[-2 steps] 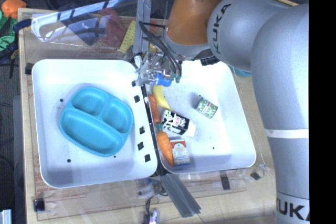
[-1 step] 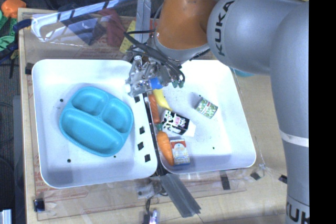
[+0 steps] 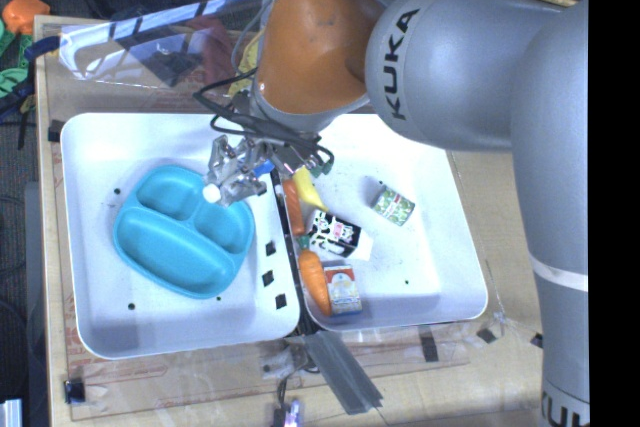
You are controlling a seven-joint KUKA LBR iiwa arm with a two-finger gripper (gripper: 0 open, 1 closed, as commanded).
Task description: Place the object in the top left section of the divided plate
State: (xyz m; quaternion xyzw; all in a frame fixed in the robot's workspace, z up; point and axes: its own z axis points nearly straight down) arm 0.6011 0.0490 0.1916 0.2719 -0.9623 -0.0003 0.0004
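Note:
A blue divided plate lies in the left bin. My gripper hangs over the plate's upper right rim, close to the wall between the two bins. A small white round shape shows at the gripper's lower tip; I cannot tell whether it is an object or part of the gripper. The plate's top left section lies just left of the gripper and looks bare. The orange wrist band and the grey arm hide the back of both bins.
The right bin holds a carrot, a black-and-white carton, a small red and white box, a green can and an orange and yellow item by the dividing wall. Clear plastic clutter lies behind the left bin.

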